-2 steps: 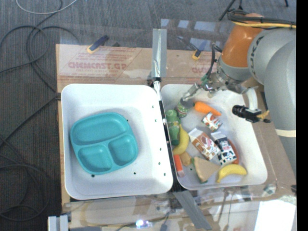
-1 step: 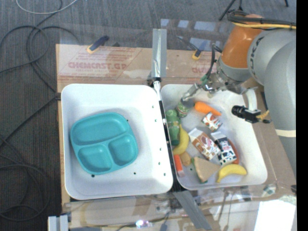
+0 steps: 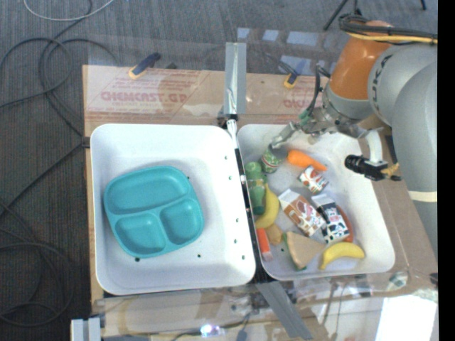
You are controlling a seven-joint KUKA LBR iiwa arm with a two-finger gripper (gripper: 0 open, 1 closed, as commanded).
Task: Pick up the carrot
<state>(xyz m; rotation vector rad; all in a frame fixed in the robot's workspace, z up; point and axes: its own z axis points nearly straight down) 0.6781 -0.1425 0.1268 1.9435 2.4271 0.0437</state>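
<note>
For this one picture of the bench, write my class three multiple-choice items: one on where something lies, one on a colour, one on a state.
1. Which bin holds the carrot?
A. the left bin
B. the right bin
C. neither

2. What colour is the divided tray?
A. teal
B. red
C. yellow

3. How does the carrot lie at this moment?
A. lifted above the bin
B. placed in the tray
C. lying on the bin floor, near the hand

Answers:
1 B: the carrot sits in the right bin, at its far end among the other toy foods.
2 A: the tray in the left bin is teal all over.
3 C: the carrot lies flat on the white floor, with the hand just beside it at its upper left.
</note>
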